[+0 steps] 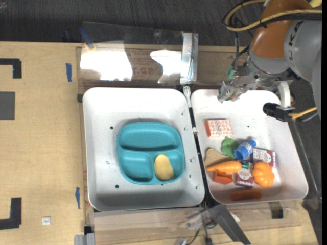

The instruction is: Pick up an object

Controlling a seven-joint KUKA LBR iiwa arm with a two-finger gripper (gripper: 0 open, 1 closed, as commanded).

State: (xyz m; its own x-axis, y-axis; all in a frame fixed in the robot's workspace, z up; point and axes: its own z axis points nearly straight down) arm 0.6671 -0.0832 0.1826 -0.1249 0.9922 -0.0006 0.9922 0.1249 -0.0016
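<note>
While the pincer [228, 91] hovers at the right bin's [296, 157] far rim | grip state: cannot tell | target: pink carton [218, 127] lies just nearward of the pincer, long axis across the bin | toy pile [245, 165] sits farther nearward.

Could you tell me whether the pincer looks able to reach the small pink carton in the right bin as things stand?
Probably yes: the pincer hovers just above the pink carton, which lies apart from the pile.

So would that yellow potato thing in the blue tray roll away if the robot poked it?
Probably a little. The yellow potato looks smooth and rounded, so it might wobble or slip. The blue tray's raised compartment walls would likely stop it.
</note>
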